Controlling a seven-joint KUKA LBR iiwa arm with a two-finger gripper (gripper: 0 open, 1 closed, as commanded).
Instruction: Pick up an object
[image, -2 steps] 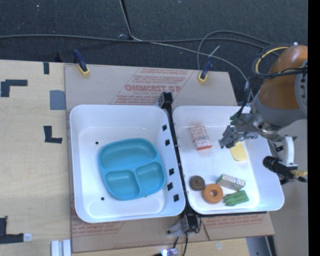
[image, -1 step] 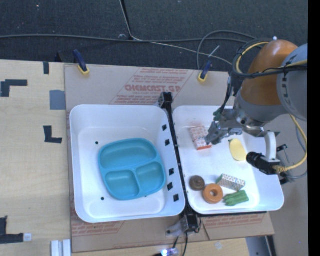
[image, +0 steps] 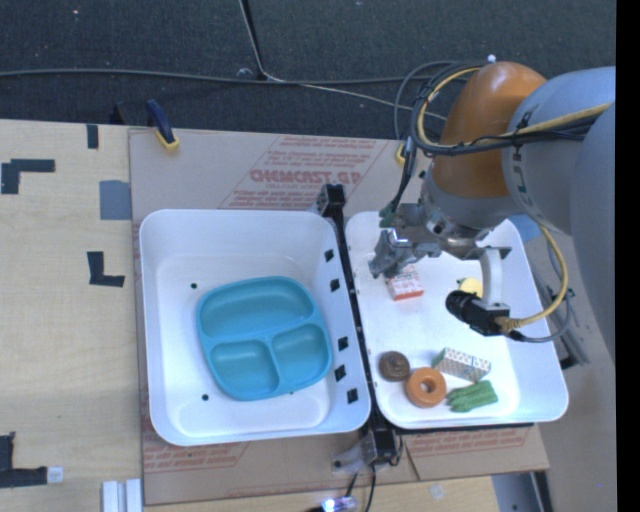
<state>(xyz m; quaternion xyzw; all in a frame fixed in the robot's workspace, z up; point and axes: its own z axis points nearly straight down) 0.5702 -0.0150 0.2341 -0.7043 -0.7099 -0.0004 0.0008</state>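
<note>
Camera view, nearest things first: along the front of the right bin (image: 535, 395), well to the near side of the gripper (image: 392, 258), sit a green piece (image: 472, 398), an orange ring (image: 427, 387) just beside it, a brown ring (image: 393, 365) and a speckled grey block (image: 465, 363). Off to the gripper's left, across the wall between the bins, a blue divided plate (image: 265, 335) lies flat in the left bin (image: 162, 260). A small red-and-white box (image: 405, 288) lies just on the near side of the gripper tip – touching or apart, I cannot tell. The gripper hangs over the far part of the right bin – whether it is parted or closed cannot be told. Beyond it rises the arm's orange band (image: 485, 110).
</note>
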